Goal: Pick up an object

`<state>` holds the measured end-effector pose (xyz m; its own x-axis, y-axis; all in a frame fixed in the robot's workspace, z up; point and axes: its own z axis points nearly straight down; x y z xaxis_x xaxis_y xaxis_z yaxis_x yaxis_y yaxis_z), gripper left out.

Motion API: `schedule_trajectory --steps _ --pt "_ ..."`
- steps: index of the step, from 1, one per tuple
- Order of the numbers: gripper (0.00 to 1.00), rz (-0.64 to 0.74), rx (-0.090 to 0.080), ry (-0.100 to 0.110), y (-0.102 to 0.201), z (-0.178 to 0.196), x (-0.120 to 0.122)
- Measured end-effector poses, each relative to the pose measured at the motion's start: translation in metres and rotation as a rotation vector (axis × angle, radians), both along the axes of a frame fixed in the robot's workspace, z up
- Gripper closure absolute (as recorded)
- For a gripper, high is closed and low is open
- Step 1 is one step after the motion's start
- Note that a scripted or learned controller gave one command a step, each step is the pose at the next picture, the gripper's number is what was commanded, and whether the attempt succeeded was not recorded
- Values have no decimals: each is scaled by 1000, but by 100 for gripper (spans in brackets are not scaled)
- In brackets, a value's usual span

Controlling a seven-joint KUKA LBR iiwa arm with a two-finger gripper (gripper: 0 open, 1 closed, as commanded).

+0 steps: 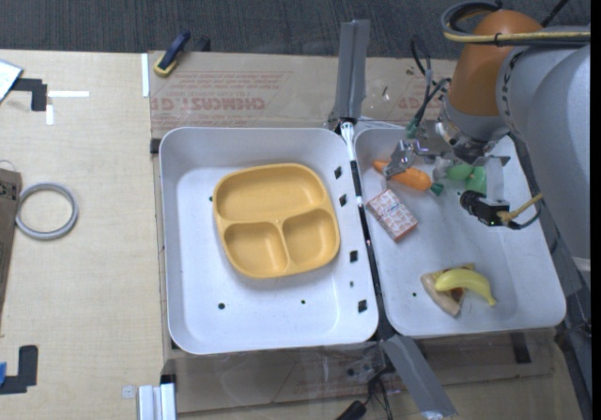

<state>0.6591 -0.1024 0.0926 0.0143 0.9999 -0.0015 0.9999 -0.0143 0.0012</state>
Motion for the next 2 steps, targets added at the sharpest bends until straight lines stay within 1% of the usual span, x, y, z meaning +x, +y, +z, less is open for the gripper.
schedule_trajectory --steps 1,2 --pt "100 1 -1 9 -1 7 -2" --pt "100 85 0 1 51 118 0"
